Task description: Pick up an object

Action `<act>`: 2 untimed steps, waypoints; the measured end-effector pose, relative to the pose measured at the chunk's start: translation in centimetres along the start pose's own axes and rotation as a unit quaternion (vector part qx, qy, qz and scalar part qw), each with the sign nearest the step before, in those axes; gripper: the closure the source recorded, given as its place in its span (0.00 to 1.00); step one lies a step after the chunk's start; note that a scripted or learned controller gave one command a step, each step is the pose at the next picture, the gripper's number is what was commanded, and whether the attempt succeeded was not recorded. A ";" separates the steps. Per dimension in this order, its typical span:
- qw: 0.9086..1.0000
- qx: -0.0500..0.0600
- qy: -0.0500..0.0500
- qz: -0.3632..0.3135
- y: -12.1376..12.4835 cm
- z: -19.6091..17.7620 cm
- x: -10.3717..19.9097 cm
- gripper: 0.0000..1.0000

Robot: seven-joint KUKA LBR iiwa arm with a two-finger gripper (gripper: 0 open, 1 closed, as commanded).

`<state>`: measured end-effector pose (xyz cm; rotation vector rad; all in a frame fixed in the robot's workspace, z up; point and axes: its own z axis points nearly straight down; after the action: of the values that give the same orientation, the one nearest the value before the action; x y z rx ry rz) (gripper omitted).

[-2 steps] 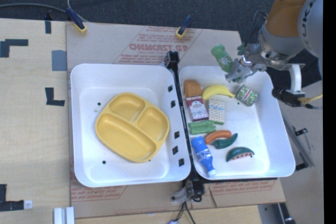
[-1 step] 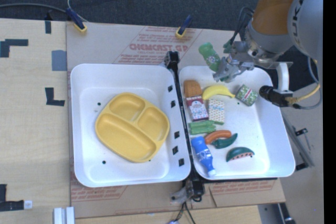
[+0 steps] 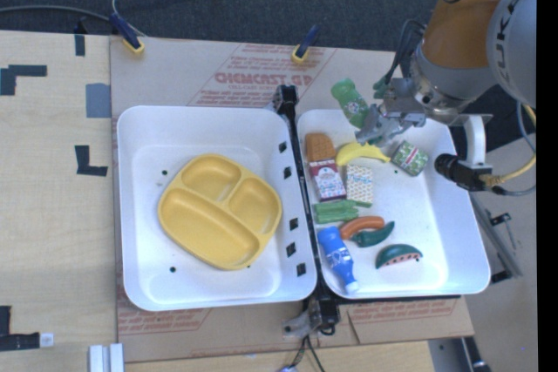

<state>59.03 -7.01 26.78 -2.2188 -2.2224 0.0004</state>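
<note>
Camera view, looking down at slant: two white bins side by side on cardboard-covered bench. Left bin (image 3: 131, 187) holds yellow divided plate (image 3: 220, 210), lying flat, likely drop spot. Right bin (image 3: 466, 244) holds toy food, clustered toward left and far side, so arm reaching from right has open approach. Gripper (image 3: 377, 128) low over far part of right bin; cannot tell its state or whether it grips anything. Yellow banana (image 3: 362, 154) just near of gripper, possibly touching. Green bottle (image 3: 350, 102) just left, far side. Green packet (image 3: 409, 158) just right.
</note>
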 end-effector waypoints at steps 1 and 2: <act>1.000 0.000 0.000 0.000 0.3 0.2 -0.8 1.00; 1.000 0.000 -0.001 0.000 2.4 0.6 -0.3 1.00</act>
<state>61.43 -7.26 26.14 -2.2202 -2.2219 0.0018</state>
